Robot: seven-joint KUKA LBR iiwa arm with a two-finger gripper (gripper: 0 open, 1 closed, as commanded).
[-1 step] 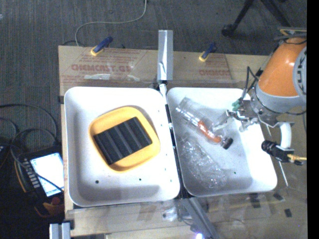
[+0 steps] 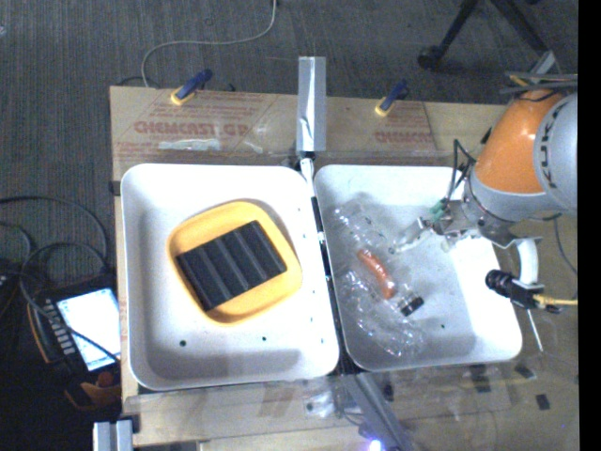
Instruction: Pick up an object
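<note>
The right bin (image 2: 488, 332) holds a clear crumpled plastic bottle (image 2: 362, 222), an orange stick-shaped object (image 2: 377, 272) and a small black piece (image 2: 410, 303). More clear plastic (image 2: 380, 332) lies near the bin's front. My gripper (image 2: 416, 236) reaches in from the right and hovers over the bin's upper middle, just right of the clear bottle and above the orange object. The wrist (image 2: 460, 219) with its orange band (image 2: 521, 148) stands over the bin's right rim. Nothing is visibly between the fingers.
The left bin (image 2: 150, 336) carries a yellow tray with a black ridged insert (image 2: 233, 263). A metal post (image 2: 310, 111) rises between the bins at the back. Cables and a black connector (image 2: 502, 283) hang at the right bin's right edge.
</note>
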